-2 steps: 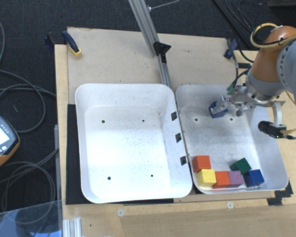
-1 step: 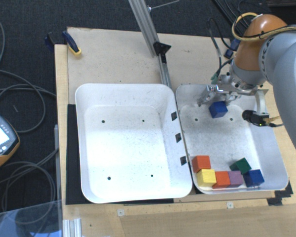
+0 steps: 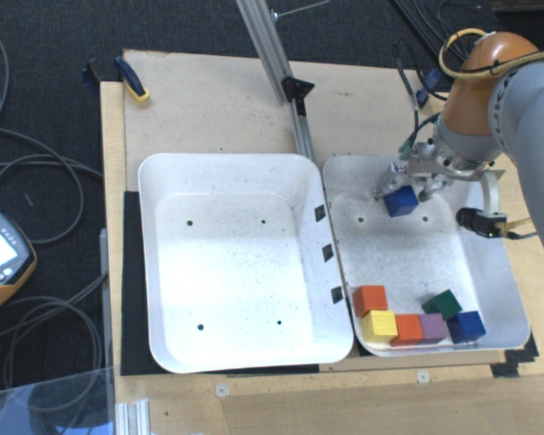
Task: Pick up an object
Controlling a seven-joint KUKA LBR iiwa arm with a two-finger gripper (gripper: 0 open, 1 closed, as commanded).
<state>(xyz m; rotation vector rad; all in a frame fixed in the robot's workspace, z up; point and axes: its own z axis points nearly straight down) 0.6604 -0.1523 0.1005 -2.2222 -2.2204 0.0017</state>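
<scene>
Now my pincer (image 3: 406, 187) grips a blue cube (image 3: 402, 201) between its fingers, raised over the right bin (image 3: 490, 270). Other cubes (image 3: 415, 320) crowd that bin's near edge, so lifting clears them.

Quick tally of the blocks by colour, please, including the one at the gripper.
Blue: 2, one at the gripper, one in the right bin's corner
Orange: 2
Yellow: 1
Purple: 1
Green: 1
Total: 7
</scene>
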